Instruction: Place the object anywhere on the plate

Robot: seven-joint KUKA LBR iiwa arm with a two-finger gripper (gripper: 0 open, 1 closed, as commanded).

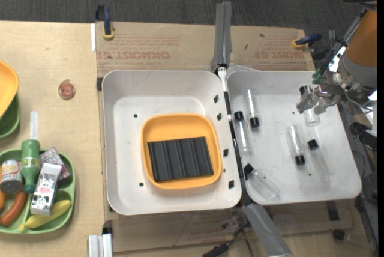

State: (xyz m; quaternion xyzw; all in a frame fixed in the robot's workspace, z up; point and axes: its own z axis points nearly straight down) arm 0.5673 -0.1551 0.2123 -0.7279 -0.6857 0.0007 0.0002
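Note:
An orange plate [179, 122] lies in the middle of the left bin [120, 130]. A black ribbed pad [180, 158] rests flat on it. Several clear tubes with black caps lie in the right bin [336, 181]: one [251, 109] near its left back, one [240, 130] along its left wall, one [296, 145] right of centre. My gripper [311, 104] hangs over the right bin's back right part, just above another clear tube [312, 118]. Whether that tube is in its grasp is unclear.
More clear tubes lie at the right bin's front left [263, 184] and right side [318, 157]. A green tray of toy food [36, 187] and an orange bowl [6, 90] sit on the wooden table to the left. Clamps hold the cardboard behind the bins.

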